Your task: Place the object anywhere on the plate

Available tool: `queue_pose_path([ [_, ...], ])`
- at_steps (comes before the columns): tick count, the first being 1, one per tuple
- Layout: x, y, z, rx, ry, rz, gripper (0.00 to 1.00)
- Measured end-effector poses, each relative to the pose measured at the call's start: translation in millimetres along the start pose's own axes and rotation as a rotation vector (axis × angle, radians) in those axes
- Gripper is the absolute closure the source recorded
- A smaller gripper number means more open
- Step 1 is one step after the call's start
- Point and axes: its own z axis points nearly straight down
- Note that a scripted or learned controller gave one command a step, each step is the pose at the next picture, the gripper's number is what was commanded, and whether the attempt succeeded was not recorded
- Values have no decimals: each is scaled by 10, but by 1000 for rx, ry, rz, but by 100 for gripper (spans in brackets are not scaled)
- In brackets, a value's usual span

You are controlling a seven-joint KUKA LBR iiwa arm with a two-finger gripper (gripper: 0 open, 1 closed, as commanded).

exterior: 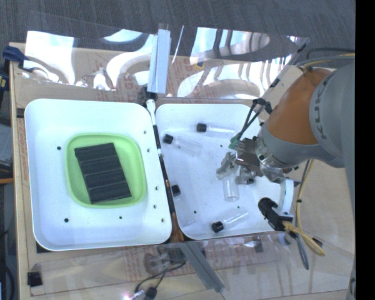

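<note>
While I hover low over the right bin (194, 114), my pincer (232, 170) sits just above a clear vial (230, 190); I cannot tell its spread. Picking comes first, then carrying to the green plate (135, 155) in the left bin (44, 117).

The table (81, 83) bears two white bins side by side, left bin (44, 167) and right bin (194, 211), edges touching

Green plate (73, 179), dark ribbed block (103, 172), white bins (44, 217).

Block (103, 172) on plate (73, 156), left bin (37, 167)
</note>
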Motion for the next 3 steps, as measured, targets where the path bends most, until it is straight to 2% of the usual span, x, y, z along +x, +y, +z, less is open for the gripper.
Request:
queue_pose_path([
  [1, -1, 0, 0, 0, 0, 0, 0],
  [2, -246, 422, -572, -1, 1, -70, 0],
  [3, -42, 727, -1780, -3, 1, -111, 0],
])
